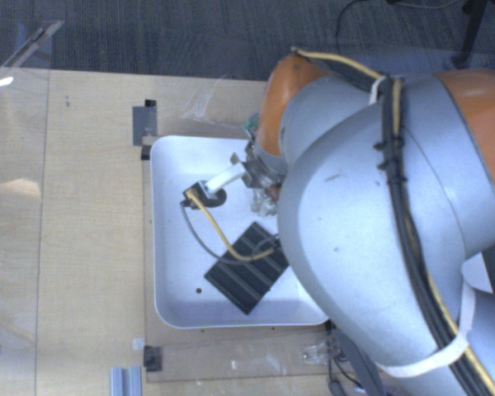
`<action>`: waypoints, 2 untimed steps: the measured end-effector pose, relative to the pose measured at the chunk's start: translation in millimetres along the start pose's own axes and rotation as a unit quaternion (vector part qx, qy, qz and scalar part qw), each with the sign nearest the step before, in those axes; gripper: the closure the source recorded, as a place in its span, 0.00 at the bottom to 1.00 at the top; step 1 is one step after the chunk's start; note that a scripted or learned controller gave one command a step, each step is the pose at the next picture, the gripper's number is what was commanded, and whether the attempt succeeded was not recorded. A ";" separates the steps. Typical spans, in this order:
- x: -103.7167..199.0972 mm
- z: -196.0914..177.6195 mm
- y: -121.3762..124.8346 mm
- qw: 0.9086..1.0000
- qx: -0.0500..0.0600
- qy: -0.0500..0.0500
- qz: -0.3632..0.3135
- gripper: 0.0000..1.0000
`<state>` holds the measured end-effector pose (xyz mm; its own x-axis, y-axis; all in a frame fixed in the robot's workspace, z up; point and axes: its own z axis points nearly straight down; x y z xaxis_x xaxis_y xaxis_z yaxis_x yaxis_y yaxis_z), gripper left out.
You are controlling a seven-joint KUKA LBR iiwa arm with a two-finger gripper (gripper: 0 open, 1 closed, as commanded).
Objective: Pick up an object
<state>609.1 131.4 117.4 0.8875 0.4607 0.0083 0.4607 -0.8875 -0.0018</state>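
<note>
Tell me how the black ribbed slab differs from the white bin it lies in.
The slab is black; the bin is white. The slab's top is ribbed; the bin's floor is smooth. The slab is far smaller than the bin and lies askew to the bin's walls. Both are shallow and roughly rectangular.

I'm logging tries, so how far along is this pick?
Done: the arm reaches over the white bin, its gripper low inside it. In hand: nothing that I can see held. Left: the grasp and the lift; the black ribbed block lies flat on the bin floor, close to the gripper.
</note>
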 end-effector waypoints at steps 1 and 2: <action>1.9 -11.3 -0.6 1.000 0.000 0.002 -0.003 1.00; 1.9 -8.0 2.3 0.999 0.000 -0.003 -0.038 1.00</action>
